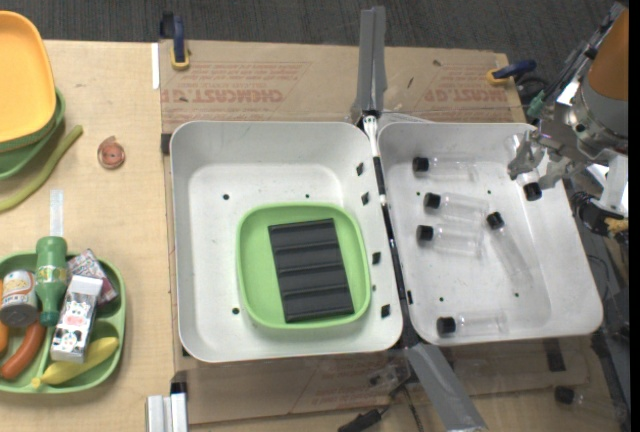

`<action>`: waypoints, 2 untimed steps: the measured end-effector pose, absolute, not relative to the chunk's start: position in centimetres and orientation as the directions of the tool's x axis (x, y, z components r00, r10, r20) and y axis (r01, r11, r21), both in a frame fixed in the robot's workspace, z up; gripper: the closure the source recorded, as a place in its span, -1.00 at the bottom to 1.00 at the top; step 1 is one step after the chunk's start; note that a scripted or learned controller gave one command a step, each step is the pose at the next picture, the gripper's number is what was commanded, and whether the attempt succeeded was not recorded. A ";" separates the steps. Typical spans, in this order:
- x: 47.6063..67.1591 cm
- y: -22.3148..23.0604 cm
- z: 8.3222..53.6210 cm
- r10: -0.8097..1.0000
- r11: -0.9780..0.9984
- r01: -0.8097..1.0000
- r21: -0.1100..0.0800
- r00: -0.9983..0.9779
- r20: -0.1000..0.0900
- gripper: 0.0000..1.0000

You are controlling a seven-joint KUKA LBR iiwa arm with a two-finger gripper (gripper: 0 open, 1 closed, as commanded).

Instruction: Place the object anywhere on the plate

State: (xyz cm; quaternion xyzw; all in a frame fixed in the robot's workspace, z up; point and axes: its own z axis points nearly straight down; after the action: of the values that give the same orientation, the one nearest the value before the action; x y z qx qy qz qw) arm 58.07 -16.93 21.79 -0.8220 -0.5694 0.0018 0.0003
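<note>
I see the gripper (528,170) at the right bin's (560,315) far right edge; whether it's spread I cannot tell. I'd drop squarely over one clear vial (455,210), then carry it left to the green plate (255,255).

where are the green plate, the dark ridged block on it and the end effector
green plate (256,250): camera view, bare left rim, left bin.
dark ridged block (310,270): camera view, middle of its top.
end effector (528,170): camera view, its tip over the right bin's upper right corner.
</note>
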 end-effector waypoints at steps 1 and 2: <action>58.1 -16.9 21.8 0.936 -0.352 0.936 -0.002 0.352 -0.002 -1.00; 56.3 -19.0 25.6 0.928 -0.373 0.928 -0.001 0.373 -0.002 -1.00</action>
State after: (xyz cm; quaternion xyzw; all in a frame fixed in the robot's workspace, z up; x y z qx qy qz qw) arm 56.33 -18.99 25.64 -0.8286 -0.5598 0.0013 0.0001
